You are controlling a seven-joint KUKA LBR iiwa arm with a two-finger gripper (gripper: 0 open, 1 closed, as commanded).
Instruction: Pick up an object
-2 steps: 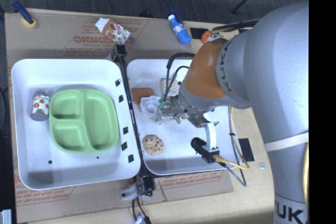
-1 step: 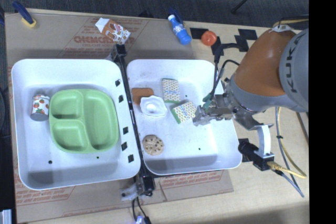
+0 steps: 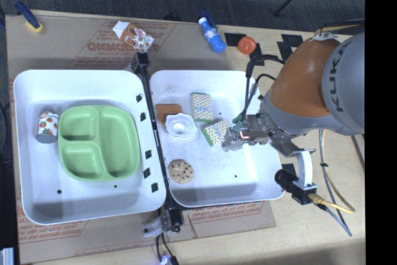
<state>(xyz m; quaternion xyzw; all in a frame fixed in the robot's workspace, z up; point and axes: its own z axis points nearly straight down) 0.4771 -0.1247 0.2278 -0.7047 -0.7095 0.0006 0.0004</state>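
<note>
Right bin [image 3: 186, 80], taken as landmark, held five items. Green-patterned packet [image 3: 201, 105]: upper middle of the bin. Second packet [image 3: 216, 131]: centre, tilted, its right end touching the gripper [image 3: 231, 139]. White cup [image 3: 179, 126]: left of centre, just beside the second packet. Brown piece [image 3: 167, 111]: against the cup's upper left. Cookie [image 3: 180, 171]: lower left, near the bin's front wall.

Gripper: low inside the bin, right of centre, at the second packet's edge; the spread of its fingers could not be told, and nothing showed between them. Arm [image 3: 310, 93]: over the bin's right wall.

Left bin [image 3: 37, 80], adjoining: green tray [image 3: 99, 141] in its middle, small can [image 3: 47, 126] touching the tray's left side.

Beyond the right bin's far wall: blue bottle [image 3: 212, 35], orange ball [image 3: 247, 44], carton [image 3: 133, 36].
</note>
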